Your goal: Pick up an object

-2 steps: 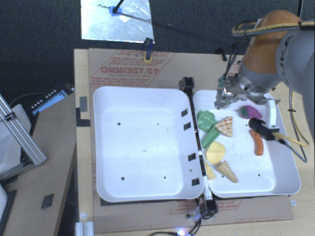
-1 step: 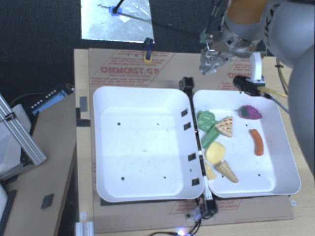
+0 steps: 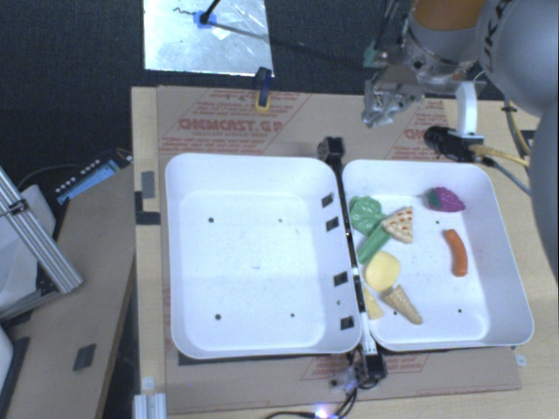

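Grey-armed hand (image 3: 382, 112) hung above the far rim of the right bin (image 3: 502, 260), carrying nothing between its fingers; could not tell whether open or closed. Below and nearer the camera lay purple grapes (image 3: 445, 200), an orange sausage (image 3: 456, 251), a green leafy piece (image 3: 365, 212), a pizza slice (image 3: 400, 225), a yellow lump (image 3: 382, 271) and a cone (image 3: 405, 305), all untouched. Judged barely begun: choosing, descending, gripping and lifting all left.

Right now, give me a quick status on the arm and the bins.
Gripper up above the right bin's far edge, nothing visibly held. Toy food clustered inside, purple piece and orange sausage apart. Nothing blocking.
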Motion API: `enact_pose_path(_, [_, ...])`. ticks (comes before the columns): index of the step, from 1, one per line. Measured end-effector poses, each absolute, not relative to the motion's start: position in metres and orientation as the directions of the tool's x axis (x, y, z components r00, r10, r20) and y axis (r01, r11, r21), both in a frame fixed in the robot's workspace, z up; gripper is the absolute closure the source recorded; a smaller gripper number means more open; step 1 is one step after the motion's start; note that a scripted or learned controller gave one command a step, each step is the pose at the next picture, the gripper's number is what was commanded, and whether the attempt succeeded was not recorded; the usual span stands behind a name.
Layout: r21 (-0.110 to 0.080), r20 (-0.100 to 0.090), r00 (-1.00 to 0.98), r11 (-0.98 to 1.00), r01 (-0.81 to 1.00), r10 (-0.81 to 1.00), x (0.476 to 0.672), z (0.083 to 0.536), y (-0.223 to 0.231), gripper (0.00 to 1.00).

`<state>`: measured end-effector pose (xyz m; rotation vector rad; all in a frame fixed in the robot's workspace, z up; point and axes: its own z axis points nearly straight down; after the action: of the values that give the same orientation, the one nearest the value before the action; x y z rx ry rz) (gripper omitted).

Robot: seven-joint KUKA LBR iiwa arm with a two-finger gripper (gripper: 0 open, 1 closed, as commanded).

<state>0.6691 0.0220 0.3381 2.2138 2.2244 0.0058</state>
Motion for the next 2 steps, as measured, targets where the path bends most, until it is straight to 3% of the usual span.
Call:
enact_pose_path(1, [0.004,0.0,-0.004,0.004,1.0,1.0,0.669,0.355,0.024,1.0])
enact_pose_path(2, [0.022,0.002,-0.008,0.008,1.0,1.0,0.649,0.539,0.048,1.0])
